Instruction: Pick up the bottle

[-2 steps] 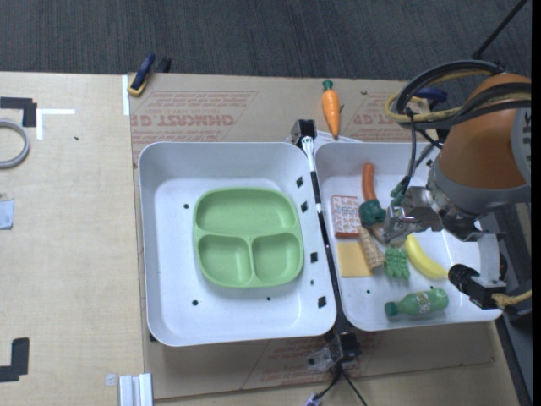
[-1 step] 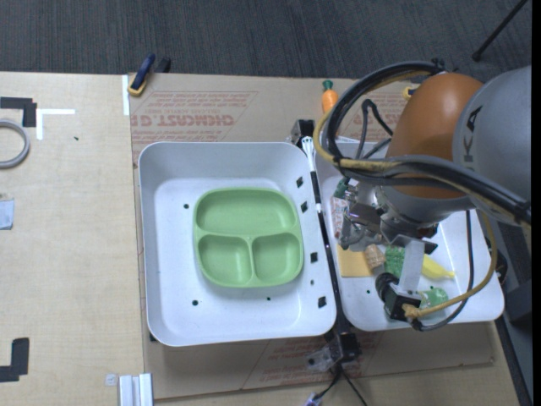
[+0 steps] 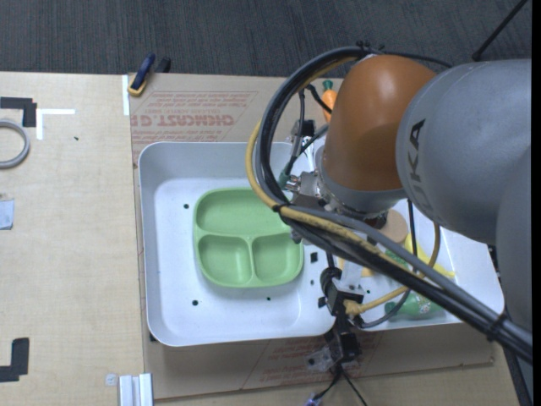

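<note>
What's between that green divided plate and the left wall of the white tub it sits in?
In the camera view, bare white floor of the tub lies between the green divided plate and its left wall, marked by small dark spots.

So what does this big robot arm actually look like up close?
The arm is a bulky, rounded casing in smooth grey with black lettering on its side. Above the wrist sits a glossy orange band, shaped like a dome. Thick black and yellow cables loop around it and run along its underside, with thinner wires hanging near the lower end.
</note>
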